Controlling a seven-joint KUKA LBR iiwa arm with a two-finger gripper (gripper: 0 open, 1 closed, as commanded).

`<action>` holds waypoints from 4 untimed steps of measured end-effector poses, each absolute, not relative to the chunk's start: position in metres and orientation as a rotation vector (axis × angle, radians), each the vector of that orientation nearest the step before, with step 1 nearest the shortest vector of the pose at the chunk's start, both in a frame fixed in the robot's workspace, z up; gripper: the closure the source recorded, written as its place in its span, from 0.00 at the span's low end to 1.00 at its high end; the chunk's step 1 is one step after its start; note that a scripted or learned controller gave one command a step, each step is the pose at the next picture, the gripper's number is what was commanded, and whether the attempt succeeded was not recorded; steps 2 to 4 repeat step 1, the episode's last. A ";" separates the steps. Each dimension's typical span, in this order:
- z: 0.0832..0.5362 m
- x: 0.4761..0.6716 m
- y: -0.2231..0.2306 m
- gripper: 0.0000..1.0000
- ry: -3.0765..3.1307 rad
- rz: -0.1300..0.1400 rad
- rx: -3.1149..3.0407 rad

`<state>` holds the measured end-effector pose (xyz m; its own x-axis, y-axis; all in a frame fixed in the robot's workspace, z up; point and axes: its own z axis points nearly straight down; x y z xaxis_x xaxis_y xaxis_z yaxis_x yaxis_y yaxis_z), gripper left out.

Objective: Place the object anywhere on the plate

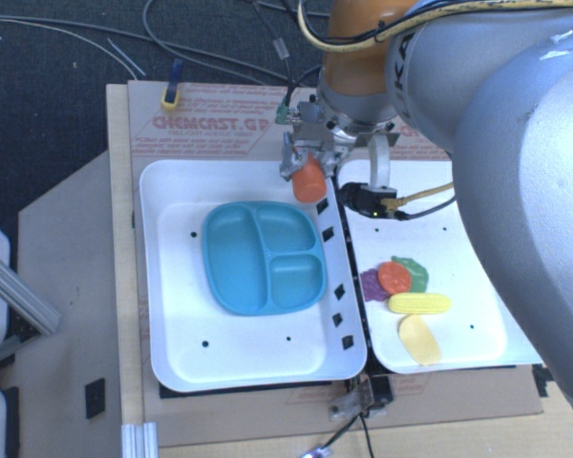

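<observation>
As you read across from the bench's [220, 113] left edge, you will find these entries.

1. Left bin [162, 256]: shallow, white, with small black marks on its floor.
2. Blue plate [263, 256]: lies flat in the middle of the left bin, closer to that bin's right wall than to its left. It is divided into one long compartment on the left and two smaller ones on the right. All three are bare.
3. Gripper [308, 168]: hangs over the far right corner of the left bin, just beside the wall shared with the right bin. Its fingers are closed on item 4.
4. Orange object [308, 184]: small and rounded, pinched between the fingertips. It sits just past the plate's far right edge and is not on the plate. You cannot tell whether it touches the bin floor.
5. Right bin [458, 246]: white, with a cluster of toy pieces in its near left part.
6. Purple piece [371, 282]: nearest the shared wall.
7. Orange-red round piece [394, 277]: touches the purple piece.
8. Green piece [417, 273]: partly under the round piece's right side.
9. Yellow corn cob [420, 303]: lies crosswise just below those three.
10. Pale yellow piece [420, 340]: nearest the bin's near edge.
</observation>
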<state>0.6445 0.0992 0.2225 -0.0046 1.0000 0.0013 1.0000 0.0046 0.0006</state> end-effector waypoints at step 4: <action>0.223 0.644 0.096 0.00 -2.223 -0.001 -2.220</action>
